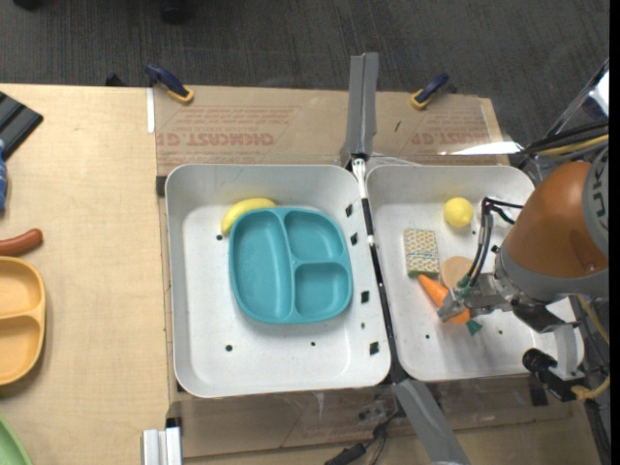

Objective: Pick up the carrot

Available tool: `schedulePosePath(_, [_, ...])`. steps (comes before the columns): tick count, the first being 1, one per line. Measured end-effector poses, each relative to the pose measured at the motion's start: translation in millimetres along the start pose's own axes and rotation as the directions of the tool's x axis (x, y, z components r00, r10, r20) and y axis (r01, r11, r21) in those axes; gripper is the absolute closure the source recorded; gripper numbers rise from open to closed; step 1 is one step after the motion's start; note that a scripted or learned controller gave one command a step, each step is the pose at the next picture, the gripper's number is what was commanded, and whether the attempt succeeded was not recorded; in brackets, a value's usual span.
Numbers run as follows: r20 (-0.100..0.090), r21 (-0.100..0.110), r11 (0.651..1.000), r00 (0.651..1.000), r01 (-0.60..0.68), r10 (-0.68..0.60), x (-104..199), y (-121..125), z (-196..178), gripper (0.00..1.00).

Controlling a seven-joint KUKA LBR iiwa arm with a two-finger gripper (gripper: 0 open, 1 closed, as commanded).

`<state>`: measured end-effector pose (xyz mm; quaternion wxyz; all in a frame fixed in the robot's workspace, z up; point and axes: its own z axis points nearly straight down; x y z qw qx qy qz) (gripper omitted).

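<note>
On the far left of the worktop (87, 163), which is pale wood, a red-brown sausage shape (19, 241) lies above an orange divided plate (19, 323) cut off by the edge.

The left bin (194, 356) is white, shallow and smooth, with rounded corners. A teal tray (289, 263) with three compartments sits tilted in its middle. A yellow banana (247, 208) peeks out from under the tray's upper left rim. Bare white floor runs along this bin's left and lower sides.

A grey bar (363, 105) runs up from the seam between the bins over brown cardboard (252, 129), which two blue and yellow clamps (170, 82) pin at the top.

In the right bin (426, 356), a patterned, woven-looking rectangle (420, 250) lies near the left wall, with a round yellow lemon (458, 212) up and to its right. Just below the rectangle lies the carrot (432, 288), a short orange taper slanting down to the right. Its lower end reaches the hand (461, 310), which comes in from the right beneath the arm (557, 235) with its orange band. Whether the hand is spread or closed, and whether it has the carrot, I cannot tell: the tips blur together with orange and green bits. A tan disc (455, 267) shows partly behind the cables. The bin's lower left floor is bare; the arm covers its right side.
</note>
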<state>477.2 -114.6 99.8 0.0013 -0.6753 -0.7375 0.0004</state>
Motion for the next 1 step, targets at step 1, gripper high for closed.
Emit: schedulePosePath(1, [0.002, -0.001, 0.996, 0.996, 0.089, -0.089, 82.1, 36.7, -91.4, 1.0])
